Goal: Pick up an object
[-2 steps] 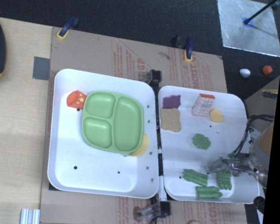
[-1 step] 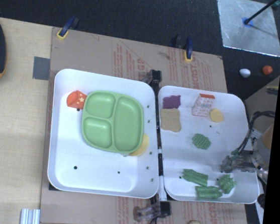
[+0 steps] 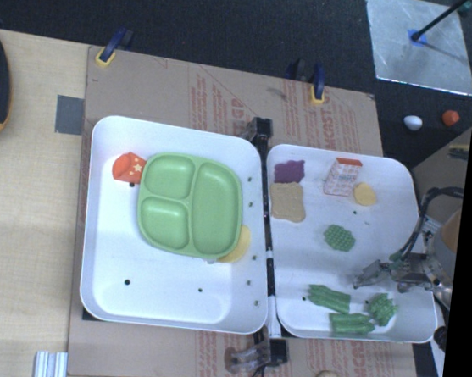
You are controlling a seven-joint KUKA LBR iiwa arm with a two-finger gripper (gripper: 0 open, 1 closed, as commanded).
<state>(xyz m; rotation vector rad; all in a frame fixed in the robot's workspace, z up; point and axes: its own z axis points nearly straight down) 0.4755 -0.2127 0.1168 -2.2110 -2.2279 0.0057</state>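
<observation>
Hovering my claw (image 3: 376, 277) low in the right bin (image 3: 407, 183), fingers spread, holding nothing. Broccoli (image 3: 381, 310) sits just below the claw, beans (image 3: 328, 298) left of it. Risk: closing between them, nudging broccoli against the bin wall.

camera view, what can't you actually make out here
- End effector, over the right bin's right side: too small and blurred to tell its finger state or whether it holds anything.
- Yellow item in the left bin: mostly hidden under the green divided plate.
- Red item: partly tucked behind the plate's left edge.
- Packet label: too small to read.
</observation>
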